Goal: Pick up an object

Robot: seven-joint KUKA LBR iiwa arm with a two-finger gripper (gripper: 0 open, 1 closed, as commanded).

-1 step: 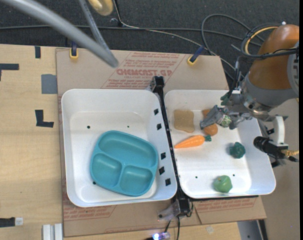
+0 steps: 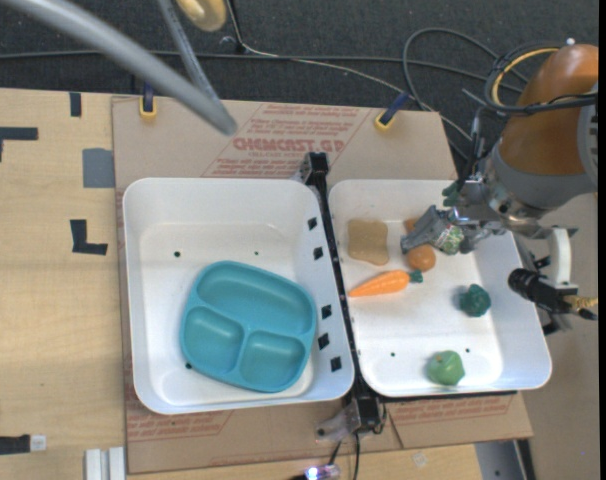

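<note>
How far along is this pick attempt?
Done: the gripper is down inside the right bin, by the small orange ball. In hand: nothing visibly held. Left: grasping and lifting; the carrot, tan block, teal piece and green apple lie on the bin floor.

Wooden bench point(image 2: 43, 268): cardboard sheet point(image 2: 283, 138), 2 white bins point(image 2: 143, 203) atop.

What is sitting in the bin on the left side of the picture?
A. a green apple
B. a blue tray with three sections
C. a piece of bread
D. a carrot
B: the blue tray lies alone in the left bin, while the carrot lies in the right bin.
</note>
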